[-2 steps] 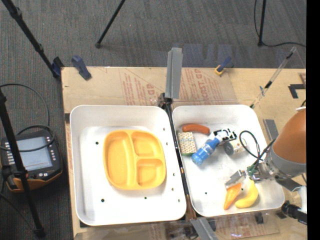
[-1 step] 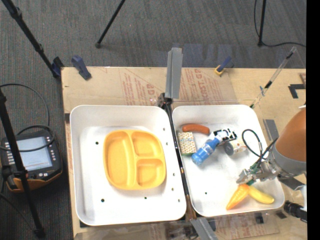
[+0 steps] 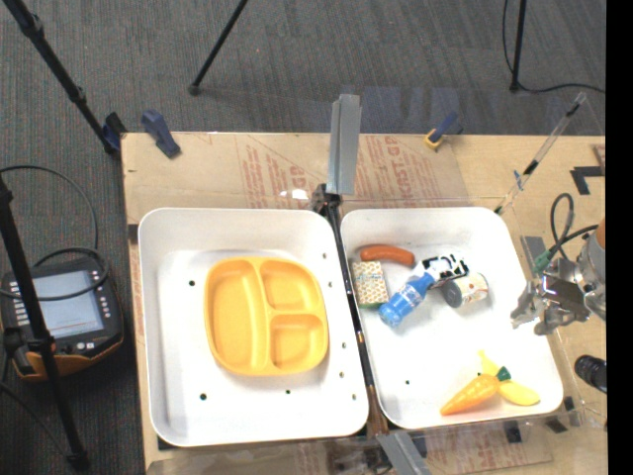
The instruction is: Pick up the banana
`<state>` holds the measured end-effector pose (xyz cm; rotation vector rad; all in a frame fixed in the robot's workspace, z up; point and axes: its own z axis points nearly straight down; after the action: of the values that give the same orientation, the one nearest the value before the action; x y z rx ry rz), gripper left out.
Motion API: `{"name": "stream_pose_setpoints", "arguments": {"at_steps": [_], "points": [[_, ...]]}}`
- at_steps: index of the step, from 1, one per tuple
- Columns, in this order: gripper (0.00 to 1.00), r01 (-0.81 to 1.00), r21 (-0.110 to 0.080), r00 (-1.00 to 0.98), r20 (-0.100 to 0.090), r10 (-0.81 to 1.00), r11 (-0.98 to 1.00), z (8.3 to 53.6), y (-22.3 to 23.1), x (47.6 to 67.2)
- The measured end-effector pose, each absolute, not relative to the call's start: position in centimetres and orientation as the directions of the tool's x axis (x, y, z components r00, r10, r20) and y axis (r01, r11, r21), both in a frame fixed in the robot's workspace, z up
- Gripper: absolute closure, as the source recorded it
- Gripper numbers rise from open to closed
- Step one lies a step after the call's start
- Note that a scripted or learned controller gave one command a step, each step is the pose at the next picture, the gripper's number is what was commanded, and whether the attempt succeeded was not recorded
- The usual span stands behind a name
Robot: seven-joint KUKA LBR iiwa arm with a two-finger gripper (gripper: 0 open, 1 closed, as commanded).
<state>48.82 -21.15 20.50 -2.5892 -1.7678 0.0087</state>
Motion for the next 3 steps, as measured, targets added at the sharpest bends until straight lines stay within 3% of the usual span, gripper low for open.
{"name": "stream_pose_setpoints", "arguments": {"at_steps": [1,2,3], "points": [[1.0,0.925,-0.01,0.379,-0.002,0.925,-0.379,25.6,-19.6,48.9],[0.0,0.926,-0.01,0.378,-0.002,0.926,-0.378,25.6,-19.6,48.9],[0.0,0.938,-0.01,0.347,0.001,0.938,-0.347,8.3,-18.6,47.5]]}}
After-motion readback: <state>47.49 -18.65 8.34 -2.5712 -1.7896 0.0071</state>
